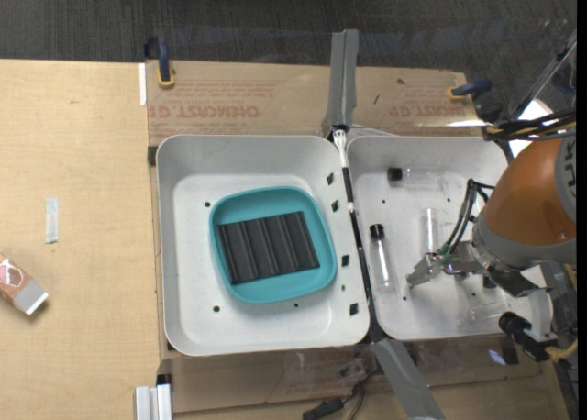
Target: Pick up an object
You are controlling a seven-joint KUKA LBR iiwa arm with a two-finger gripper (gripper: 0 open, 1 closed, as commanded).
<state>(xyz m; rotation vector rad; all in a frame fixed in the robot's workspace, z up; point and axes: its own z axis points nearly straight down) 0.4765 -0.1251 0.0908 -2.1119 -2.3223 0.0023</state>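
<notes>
Objects to pick sit in both white bins, and I take them from the left. Outside the bins, on the bare tan board, a red and white packet (pixel 18 286) lies at the far left edge, with a small pale strip (pixel 51 221) above it and well apart from it. A blue clamp (pixel 159 53) grips the far left corner of the printed cardboard sheet (pixel 238 97) behind the bins.

The left bin (pixel 176 253) holds one thing: a teal tray (pixel 223 226) with rounded corners, lying flat near the middle and turned slightly. A dark ribbed insert (pixel 272 246) fills the inside of that tray.

A grey bar (pixel 344 70) runs from the far edge down to the seam where the two bins meet.

In the right bin (pixel 404 325), a small black piece (pixel 395 173) sits near the far wall. A clear tube with a black cap (pixel 378 253) lies close to the left wall, its length running front to back. A second clear tube (pixel 428 226) lies farther right, just beside the gripper.

The gripper (pixel 422 274) is low over the right bin's floor, pointing left, between the two tubes. Whether it is spread or closed I cannot tell, and nothing is visibly held in it. The arm's orange band (pixel 537 198) bulks at the right edge above it.
</notes>
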